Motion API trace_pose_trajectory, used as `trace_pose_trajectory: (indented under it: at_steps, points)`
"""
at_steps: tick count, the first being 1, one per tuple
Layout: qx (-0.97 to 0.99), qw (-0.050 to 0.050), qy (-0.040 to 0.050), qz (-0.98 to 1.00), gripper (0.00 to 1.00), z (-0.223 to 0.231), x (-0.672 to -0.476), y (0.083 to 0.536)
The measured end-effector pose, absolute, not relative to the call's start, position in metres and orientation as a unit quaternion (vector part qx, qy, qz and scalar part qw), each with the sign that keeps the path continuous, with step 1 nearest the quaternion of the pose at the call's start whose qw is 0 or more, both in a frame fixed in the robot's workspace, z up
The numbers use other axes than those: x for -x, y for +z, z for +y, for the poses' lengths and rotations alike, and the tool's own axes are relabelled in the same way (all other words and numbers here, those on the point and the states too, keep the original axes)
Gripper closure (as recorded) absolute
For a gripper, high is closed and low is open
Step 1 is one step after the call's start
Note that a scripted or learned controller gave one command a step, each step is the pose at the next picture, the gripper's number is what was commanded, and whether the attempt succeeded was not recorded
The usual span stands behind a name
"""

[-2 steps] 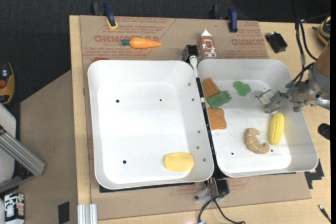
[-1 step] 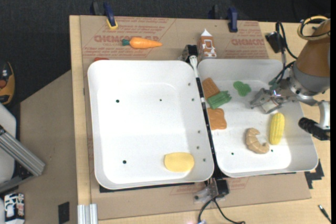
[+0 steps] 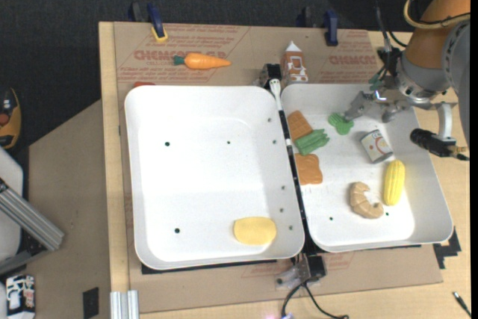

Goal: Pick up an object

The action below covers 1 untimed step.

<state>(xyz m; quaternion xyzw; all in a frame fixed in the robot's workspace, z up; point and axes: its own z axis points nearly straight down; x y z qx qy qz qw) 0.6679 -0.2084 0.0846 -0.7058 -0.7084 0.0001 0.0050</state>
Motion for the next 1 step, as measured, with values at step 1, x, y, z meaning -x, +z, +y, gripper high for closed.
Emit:
trace_pose_trajectory:
  at_steps: [1]
  points:
    - [0.706, -0.001, -0.0008, -0.708, 1.0, -0.2109, -0.6678, 0.0967]
